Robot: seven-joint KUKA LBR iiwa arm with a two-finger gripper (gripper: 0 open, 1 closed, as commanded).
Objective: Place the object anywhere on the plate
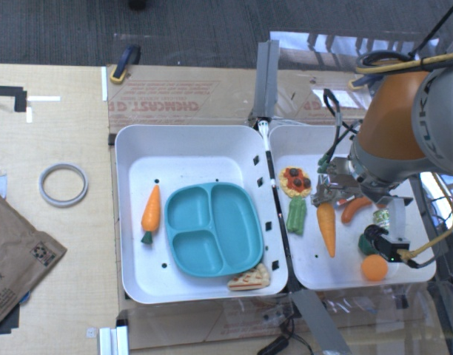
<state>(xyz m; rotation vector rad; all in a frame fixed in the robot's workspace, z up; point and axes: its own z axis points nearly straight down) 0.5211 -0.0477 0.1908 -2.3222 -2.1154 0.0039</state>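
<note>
Flat toast-like toy (249, 279): nearest, in the left bin (138, 168), touching the plate's near rim.
Orange ball (374, 268): near corner of the right bin (308, 268), not involved.
Plate (212, 228): teal, three compartments, all bare; nothing is placed yet. It lies in the left bin, so the next move must cross the wall between the bins.
Right-bin carrot (328, 231): probably the task's thing. It lies on the bin floor with its thick end right under the pincer and its tip pointing near.
Green piece (296, 217): just beside that carrot; a grasp should stay clear of it.
Left-bin carrot (151, 207): beside the plate, apart from it.
Pincer (326, 193): low over the carrot's thick end. Whether it is apart or closed cannot be told. The step looks like the grasp, with lift and carry to come.
Small round pizza toy (294, 181): farthest, beyond the green piece.
</note>
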